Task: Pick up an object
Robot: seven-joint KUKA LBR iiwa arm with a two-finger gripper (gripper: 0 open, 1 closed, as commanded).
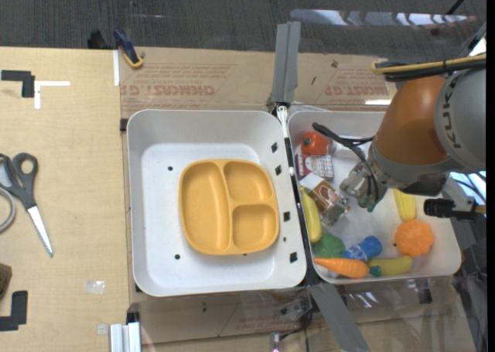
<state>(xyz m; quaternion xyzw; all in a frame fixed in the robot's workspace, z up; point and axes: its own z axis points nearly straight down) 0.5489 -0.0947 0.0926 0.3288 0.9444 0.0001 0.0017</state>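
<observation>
My gripper (338, 207) hangs low over the middle-left of the right bin (445, 265), reaching in from the right. Its tip is just right of a yellow banana (311, 217) and just below a brown packet (320, 188). Nothing shows held in it. Around it lie a red tomato (313, 143), a white and red packet (320, 165), a green piece (329, 247), a carrot (345, 268), a blue piece (363, 248), an orange ball (415, 238) and a yellow corn cob (404, 204).
The left bin (147, 188) holds a yellow divided plate (230, 206). Between the bins runs a hinged rim (290, 188). Scissors (28, 197) lie on the wooden bench at far left. The arm's orange band (414, 130) covers the right bin's upper right.
</observation>
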